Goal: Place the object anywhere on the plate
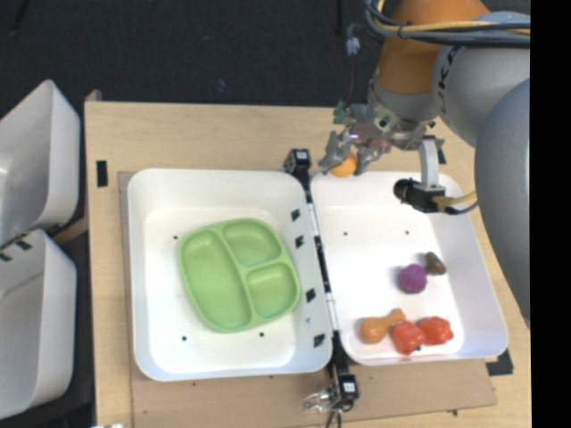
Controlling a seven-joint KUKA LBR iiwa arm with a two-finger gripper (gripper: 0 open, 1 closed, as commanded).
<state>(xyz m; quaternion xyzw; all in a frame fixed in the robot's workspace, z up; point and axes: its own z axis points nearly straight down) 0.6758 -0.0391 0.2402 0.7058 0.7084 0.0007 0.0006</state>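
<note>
Green sectioned plate [238, 274] alone in the left bin [143, 239], open white floor all around it, right bin [473, 266] open across its middle and upper left, toys [410, 315] clustered at its lower right, divider rims [314, 257] between bins

My view shows a robotics lab test cell, not a home. A plywood bench [214, 136] carries two shallow white bins [152, 346] clipped side by side, against a black backdrop. A grey industrial arm [482, 69] with exposed cabling reaches in. Toy food items [412, 277] and a green divided plate [237, 275] serve as test props.
</note>
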